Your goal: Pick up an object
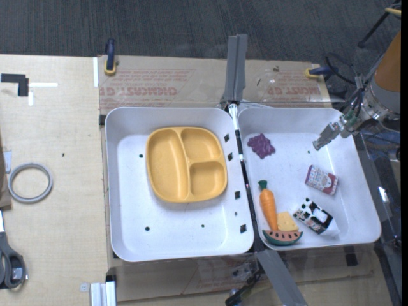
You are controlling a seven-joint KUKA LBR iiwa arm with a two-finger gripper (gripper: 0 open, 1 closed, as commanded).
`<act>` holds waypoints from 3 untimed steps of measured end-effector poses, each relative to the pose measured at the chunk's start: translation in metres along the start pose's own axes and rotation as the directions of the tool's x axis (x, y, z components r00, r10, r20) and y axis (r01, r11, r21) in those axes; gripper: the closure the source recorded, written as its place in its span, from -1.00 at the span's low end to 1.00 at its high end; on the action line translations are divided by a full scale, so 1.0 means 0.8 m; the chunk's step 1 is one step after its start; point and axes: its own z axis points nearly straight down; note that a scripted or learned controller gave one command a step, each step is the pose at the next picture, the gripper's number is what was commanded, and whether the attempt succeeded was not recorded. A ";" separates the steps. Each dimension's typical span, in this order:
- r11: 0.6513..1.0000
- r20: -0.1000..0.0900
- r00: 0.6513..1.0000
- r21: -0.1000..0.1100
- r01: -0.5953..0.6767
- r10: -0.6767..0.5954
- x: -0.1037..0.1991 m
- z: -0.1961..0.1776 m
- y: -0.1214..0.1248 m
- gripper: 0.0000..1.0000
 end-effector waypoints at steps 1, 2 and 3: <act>0.999 -0.001 0.999 -0.007 -0.053 0.053 -0.011 0.126 -0.048 -1.00; 0.987 0.000 0.987 0.001 -0.162 0.162 0.000 -0.016 -0.064 -1.00; 0.964 -0.004 0.964 0.005 -0.267 0.267 0.117 0.115 -0.125 -1.00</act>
